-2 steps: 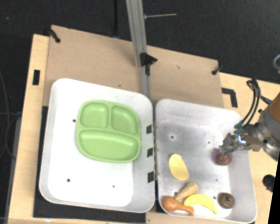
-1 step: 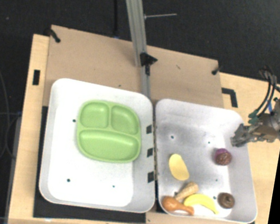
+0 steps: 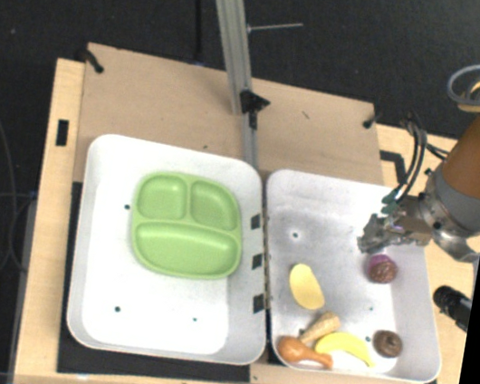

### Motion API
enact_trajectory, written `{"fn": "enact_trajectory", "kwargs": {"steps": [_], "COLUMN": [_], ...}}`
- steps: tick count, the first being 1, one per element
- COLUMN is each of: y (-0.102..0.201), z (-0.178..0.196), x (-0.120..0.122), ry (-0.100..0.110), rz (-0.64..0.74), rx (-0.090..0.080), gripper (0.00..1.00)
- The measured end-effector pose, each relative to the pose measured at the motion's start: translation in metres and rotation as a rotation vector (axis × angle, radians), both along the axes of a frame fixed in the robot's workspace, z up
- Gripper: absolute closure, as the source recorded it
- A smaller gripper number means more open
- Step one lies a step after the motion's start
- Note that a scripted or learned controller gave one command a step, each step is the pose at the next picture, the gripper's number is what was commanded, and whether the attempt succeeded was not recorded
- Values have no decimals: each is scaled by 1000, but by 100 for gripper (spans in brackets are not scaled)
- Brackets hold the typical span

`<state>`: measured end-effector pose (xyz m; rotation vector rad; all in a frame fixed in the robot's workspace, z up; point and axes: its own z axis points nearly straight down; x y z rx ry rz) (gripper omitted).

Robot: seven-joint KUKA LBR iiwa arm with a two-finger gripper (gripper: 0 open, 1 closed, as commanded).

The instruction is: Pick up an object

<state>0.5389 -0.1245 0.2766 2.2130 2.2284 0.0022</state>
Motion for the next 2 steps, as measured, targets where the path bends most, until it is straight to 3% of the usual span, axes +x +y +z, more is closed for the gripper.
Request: {"fn": "enact_trajectory", "kwargs": {"steps": [2], "y": [98], "z": [-24], "x": [10], "ry": [1], "rz": [0], "rx": [1], "gripper": [100]}}
